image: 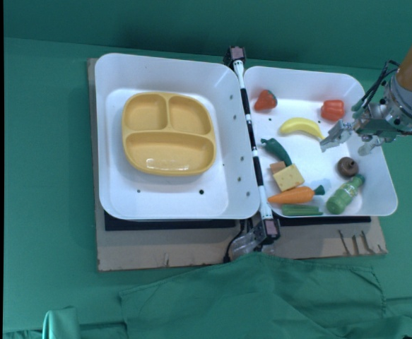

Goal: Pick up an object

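My gripper (350, 140) hangs over the right bin (375, 186), its two fingers spread apart with nothing between them. Directly below it lies a small brown round object (346, 167), with a green bottle (344, 195) nearer the front. A yellow banana (301, 126) lies to the gripper's left and a red pepper (333, 109) just behind it. A strawberry (265, 100), a dark green vegetable (276, 150), a yellow cheese block (288, 177), an orange carrot (292, 195) and a green pod (301, 210) fill the bin's left and front.
The left bin (121, 196) holds a yellow divided plate (167, 133). A hinged rail (250, 136) runs between the bins. Green cloth (262, 295) is bunched at the bench's front edge.
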You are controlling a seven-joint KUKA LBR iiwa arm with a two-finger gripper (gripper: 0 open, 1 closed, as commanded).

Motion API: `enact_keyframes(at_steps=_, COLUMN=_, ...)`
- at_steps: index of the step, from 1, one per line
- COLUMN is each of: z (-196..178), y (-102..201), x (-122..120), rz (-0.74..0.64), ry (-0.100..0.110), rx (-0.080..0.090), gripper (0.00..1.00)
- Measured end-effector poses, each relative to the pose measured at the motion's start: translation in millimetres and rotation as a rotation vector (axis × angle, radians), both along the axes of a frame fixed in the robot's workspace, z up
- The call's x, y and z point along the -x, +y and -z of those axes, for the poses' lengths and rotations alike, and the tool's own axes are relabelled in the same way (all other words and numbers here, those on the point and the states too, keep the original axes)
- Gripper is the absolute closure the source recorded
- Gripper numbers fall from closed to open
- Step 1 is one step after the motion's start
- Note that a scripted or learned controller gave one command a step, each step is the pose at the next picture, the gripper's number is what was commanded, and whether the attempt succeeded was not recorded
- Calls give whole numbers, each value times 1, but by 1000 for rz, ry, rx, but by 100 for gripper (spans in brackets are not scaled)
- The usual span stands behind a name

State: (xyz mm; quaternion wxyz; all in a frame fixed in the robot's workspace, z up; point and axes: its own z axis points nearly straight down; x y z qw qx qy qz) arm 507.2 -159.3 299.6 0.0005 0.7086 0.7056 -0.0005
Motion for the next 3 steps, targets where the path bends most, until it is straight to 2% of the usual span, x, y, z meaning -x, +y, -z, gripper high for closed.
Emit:
enact_keyframes(at_steps=1, z=42, y=-1, x=6, rz=1, ry=0, rx=0, gripper=0)
enact_keyframes(at_steps=2, z=102, y=-5, x=11, rz=1, ry=3, rx=-1, gripper=0)
enact_keyframes(at_steps=3, z=115, y=-8, x=9, rz=0, ry=-9, rx=1, gripper=0)
